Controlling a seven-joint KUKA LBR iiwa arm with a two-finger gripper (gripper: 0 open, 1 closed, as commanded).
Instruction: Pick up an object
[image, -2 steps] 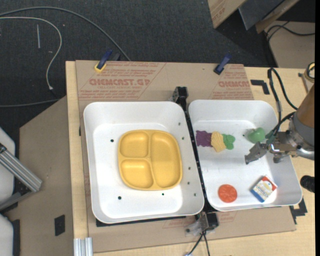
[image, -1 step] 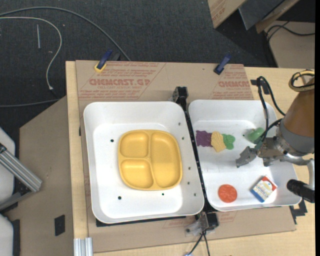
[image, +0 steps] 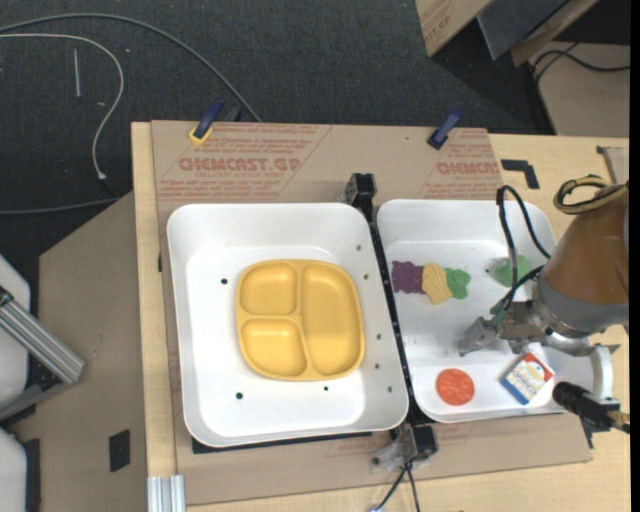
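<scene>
Now the grey two-finger gripper (image: 487, 336) is seen spread apart, nothing clamped, above the round orange-red disc (image: 456, 386) in the right shallow white bin (image: 440, 225).

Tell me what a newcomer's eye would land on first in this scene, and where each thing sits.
The yellow divided tray stands out first, lying alone in the middle of the left bin. Next comes the arm's orange band over the right bin, with the gripper low above the bin floor. Near it lie a red disc, a small white packet, and purple, yellow and green pieces further back.
</scene>
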